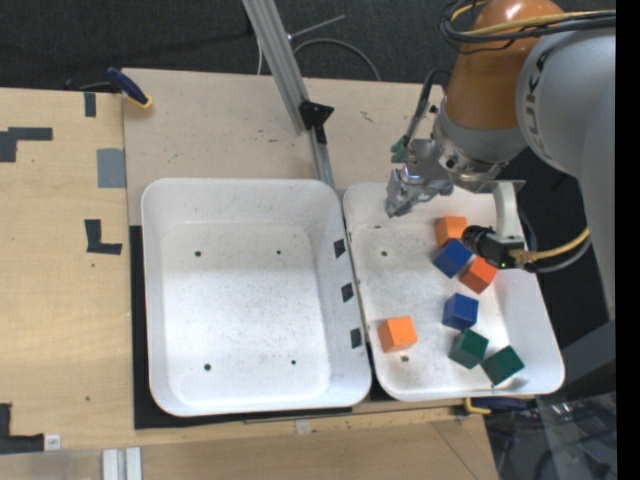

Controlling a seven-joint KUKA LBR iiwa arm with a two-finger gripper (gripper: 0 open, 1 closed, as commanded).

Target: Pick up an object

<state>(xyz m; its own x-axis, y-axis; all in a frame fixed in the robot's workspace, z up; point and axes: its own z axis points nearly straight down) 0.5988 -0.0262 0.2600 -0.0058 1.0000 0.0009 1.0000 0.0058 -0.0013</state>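
Note:
My gripper (400, 204) hangs over the far left corner of the right bin (420, 378), fingers pointing down, with nothing seen between them. Several small cubes lie in that bin to the right and below it. An orange cube (450, 230) sits nearest, with a blue cube (452, 258) and another orange cube (478, 274) beside it. Lower down are a blue cube (461, 310), an orange cube (397, 333), and two green cubes (467, 348) (502, 364).
The left bin (160, 218) adjoins the right bin on its left. A slanted metal pole (285, 58) with a black clamp stands behind the bins. Black cable loops run by the arm at right. A blue and yellow clip (128, 86) lies on the bench at far left.

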